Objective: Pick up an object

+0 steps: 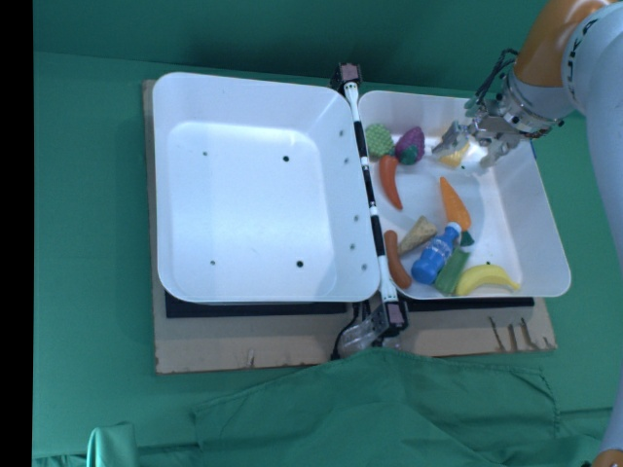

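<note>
So the table (88, 212) is draped in green cloth, with a brown cardboard sheet (175, 353) under two white bins. Taking the right bin (545, 222) as the reference: the left bin (253, 188) sits directly beside it, touching along a black-and-white striped divider (368, 188). A fold of green cloth (389, 407) bunches up in front of both.

All the toys are in the right bin. A yellow banana (487, 279) lies at its near edge, a blue bottle (434, 255) just beside that, a tan wedge (419, 233) next to the bottle, an orange carrot (454, 203) in the middle, a second carrot (389, 180) by the divider wall, plus a green piece (379, 141) and a purple one (410, 146) at the far corner.

The tool (465, 149) hangs over the bin's far edge, right at a small yellowish object (454, 156). It's too small and cluttered there for me to tell whether the tool is released or clenched, or if it's actually grasping that thing.
</note>
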Tool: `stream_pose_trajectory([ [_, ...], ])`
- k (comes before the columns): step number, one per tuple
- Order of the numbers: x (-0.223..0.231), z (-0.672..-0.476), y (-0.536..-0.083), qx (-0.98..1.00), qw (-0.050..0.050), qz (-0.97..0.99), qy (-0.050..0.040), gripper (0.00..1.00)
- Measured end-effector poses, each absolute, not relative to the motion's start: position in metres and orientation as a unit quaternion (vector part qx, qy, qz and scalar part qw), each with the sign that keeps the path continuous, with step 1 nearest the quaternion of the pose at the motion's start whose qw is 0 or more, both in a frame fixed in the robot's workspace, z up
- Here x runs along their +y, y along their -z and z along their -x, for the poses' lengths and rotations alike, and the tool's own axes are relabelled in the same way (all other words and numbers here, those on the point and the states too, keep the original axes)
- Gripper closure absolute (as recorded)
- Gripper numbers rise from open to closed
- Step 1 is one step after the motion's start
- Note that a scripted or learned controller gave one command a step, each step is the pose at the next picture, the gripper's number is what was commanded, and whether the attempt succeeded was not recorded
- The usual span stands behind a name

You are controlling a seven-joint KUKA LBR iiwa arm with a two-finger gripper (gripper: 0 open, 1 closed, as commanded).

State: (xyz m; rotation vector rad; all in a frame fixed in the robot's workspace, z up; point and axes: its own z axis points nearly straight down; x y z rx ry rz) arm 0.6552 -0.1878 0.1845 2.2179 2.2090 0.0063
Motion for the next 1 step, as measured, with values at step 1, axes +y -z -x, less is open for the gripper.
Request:
stream_pose_trajectory([
  [1,-0.1876,-0.6554,-0.1843,0.706,0.006,-0.708,-0.0019,0.0],
])
